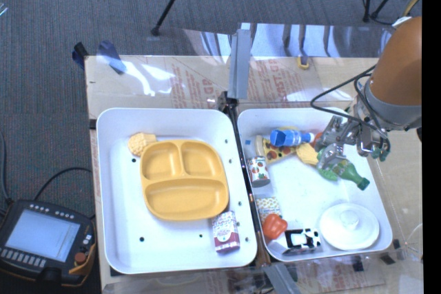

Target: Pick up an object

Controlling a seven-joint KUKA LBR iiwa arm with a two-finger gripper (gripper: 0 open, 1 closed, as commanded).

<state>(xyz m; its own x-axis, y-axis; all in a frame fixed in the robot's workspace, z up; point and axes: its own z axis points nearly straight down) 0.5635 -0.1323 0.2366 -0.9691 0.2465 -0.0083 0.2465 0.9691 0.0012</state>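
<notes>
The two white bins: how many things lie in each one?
Left bin: 3 (yellow tray, waffle, red can)
Right bin: 8 (blue bottle, pizza slice, green bottle, white bowl, red pepper, small can, black-and-white toy, patterned packet)
Total: 11

Right bin (383, 213): bare floor mid-bin, between the can (259, 171) at the left wall and the white lid (350, 224) lower right. Upper part crowded: blue bottle (291, 138), pizza slice (275, 151), green bottle (342, 172), with the gripper (335, 148) over them. Tomato (274, 225) and black-white item (301, 239) block the near edge.

Left bin (110, 148): yellow tray (184, 179) takes the middle; red carton (225, 231) near right corner. Left strip open.
</notes>
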